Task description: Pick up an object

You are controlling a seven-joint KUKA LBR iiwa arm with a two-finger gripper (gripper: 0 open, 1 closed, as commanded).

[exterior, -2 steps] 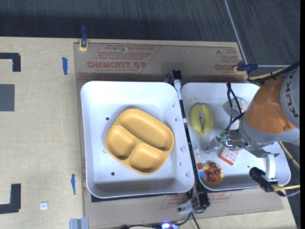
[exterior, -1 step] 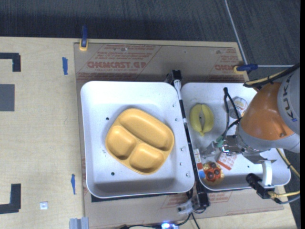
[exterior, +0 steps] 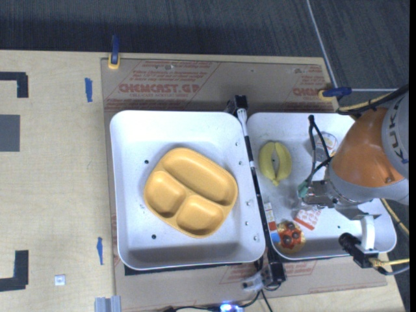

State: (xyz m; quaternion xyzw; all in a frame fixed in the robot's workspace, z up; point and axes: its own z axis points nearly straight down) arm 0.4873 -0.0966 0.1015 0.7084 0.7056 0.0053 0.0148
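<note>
My gripper hangs in the right bin, jaw state: can't tell. Small red-white packet just beneath, banana up-left; I centre over one target before descending

Yellow divided tray in left bin — banana in right bin, arm above

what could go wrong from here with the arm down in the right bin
The small multicoloured object lies close to the front wall of the right white bin, so fingers closing there might strike the wall. The red and white flat packet beside it looks thin and may slip out of a pinch. The dark cables hanging off the grey and orange arm could brush the yellow banana-shaped toy as the arm moves.
</note>
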